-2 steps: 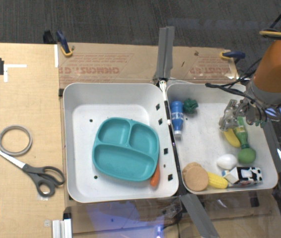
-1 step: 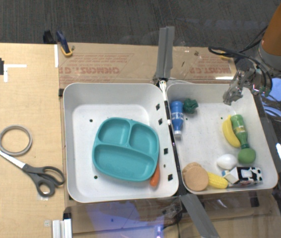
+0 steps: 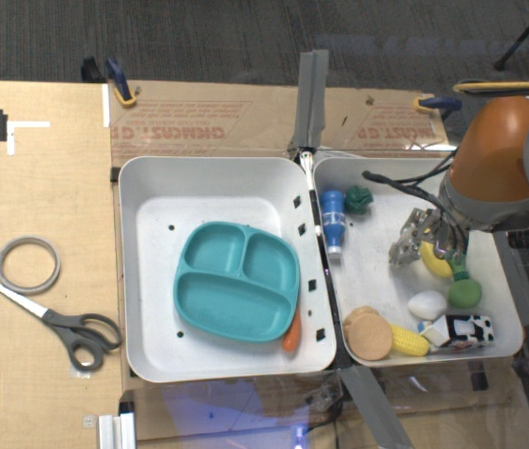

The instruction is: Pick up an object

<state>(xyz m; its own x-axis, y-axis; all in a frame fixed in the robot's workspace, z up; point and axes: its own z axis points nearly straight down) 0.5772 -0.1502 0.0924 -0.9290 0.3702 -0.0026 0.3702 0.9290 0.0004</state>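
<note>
Camera view puts the metal two-finger gripper (image 3: 421, 239) low in the right-hand white bin (image 3: 377, 251), just beside a yellow banana-shaped toy (image 3: 436, 261) lying on the floor, jaw state impossible to tell, so the pick looks not yet made.

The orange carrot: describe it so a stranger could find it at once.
Start at the left white bin, which holds a teal divided plate. Follow the plate's lower right edge toward the bin's near right corner; the orange carrot lies there, partly tucked under the plate. It is the only orange, slender thing in that bin; the other small toys sit in the right bin.
</note>
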